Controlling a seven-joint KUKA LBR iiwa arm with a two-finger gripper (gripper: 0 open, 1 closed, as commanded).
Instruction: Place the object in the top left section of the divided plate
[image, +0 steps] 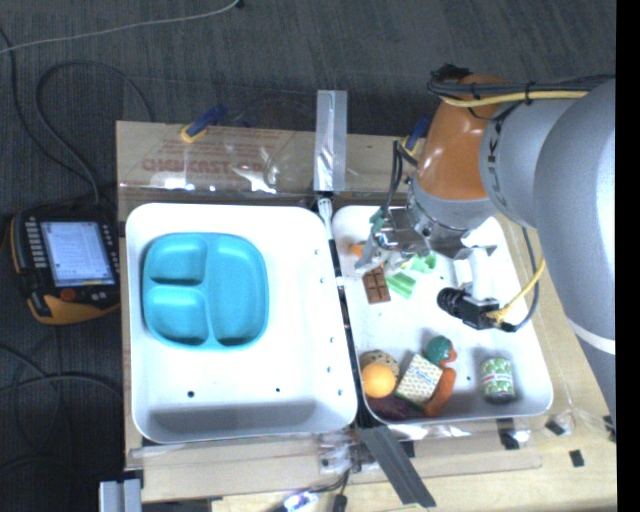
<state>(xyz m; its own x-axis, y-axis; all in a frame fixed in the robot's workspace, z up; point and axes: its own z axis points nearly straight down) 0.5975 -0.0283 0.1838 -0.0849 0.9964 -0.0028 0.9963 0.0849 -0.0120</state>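
Barely begun, by the look of it. Blue plate (236, 292) lying bare in the left bin (230, 390), with its top left section (176, 260) unfilled. End effector (386, 238) low over the right bin (470, 335), toward 11 o'clock of that bin's floor. Released or clenched: cannot tell from this angle. Nothing seen held.

Likely target (a guess from nearness alone): the brown block (376, 286), flat on the bin floor just at 6 o'clock of the end effector. Touching it or apart, unclear. Everything left to do: grasp, lift, carry toward 9 o'clock over the two bin walls between, then set down in that section.

Around the block: green pieces (402, 284) right at its 3 o'clock, close enough to get caught up in a grasp. Small orange bit (357, 250) at its 11 o'clock. Farther off, along the right bin's 6 o'clock edge, an orange ball (377, 381), a patterned cube (419, 377) and a can (497, 378), all well apart from the block. Handheld screen (66, 258) beyond the left bin at 9 o'clock, out of the way.
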